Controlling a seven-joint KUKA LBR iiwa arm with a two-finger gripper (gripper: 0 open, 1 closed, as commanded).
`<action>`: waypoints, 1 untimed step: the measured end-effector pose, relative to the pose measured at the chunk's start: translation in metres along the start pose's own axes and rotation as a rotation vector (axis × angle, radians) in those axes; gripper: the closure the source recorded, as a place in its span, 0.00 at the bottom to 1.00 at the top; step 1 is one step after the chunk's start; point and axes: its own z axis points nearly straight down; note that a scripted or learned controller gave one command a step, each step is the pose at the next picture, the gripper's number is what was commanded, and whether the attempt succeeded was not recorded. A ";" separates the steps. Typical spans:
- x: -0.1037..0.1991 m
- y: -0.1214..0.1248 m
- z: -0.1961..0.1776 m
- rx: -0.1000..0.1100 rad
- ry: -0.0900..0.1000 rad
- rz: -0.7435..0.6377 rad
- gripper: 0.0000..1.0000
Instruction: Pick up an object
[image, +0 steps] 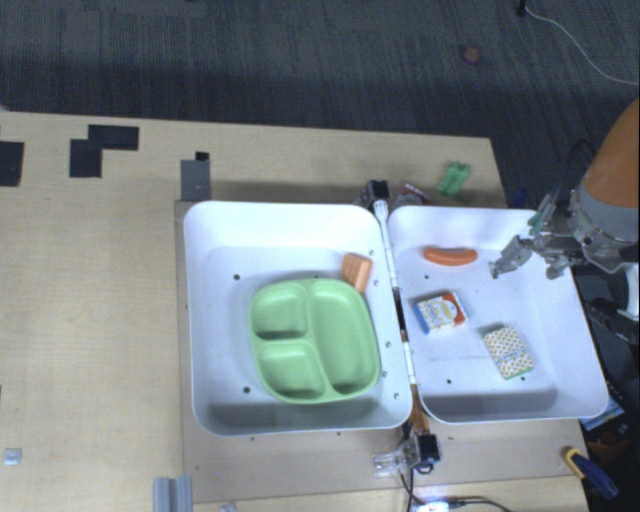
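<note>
The gripper (528, 252) hangs over the far right part of the right bin (560, 400), its two fingers spread apart with nothing between them, one tip angling down-left toward the hot dog (450, 256) and the other sitting just right of it. Going from biggest to smallest, the left bin (215, 300) carries a green divided tray (312, 338) and, touching the tray's far right corner, an orange block (356, 269); the right bin holds the hot dog near its far wall, a small blue-and-white carton (439, 312) in the middle, and a patterned packet (508, 352) nearer the front right. Any of these three is a candidate, and the hot dog lies nearest the fingertips. The main risk, as I judge it, is that the fingers come down beside rather than astride a target: the hot dog is low and round, so a tip landing on top would roll or shove it toward the bin wall, and the flat packet offers little height to close on. The arm reaches in from the right edge, its orange band (615, 170) above the wrist, the wrist tilted so the fingers point down and leftward.
</note>
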 end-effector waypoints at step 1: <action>0.074 0.011 0.106 -0.001 0.001 -0.001 0.00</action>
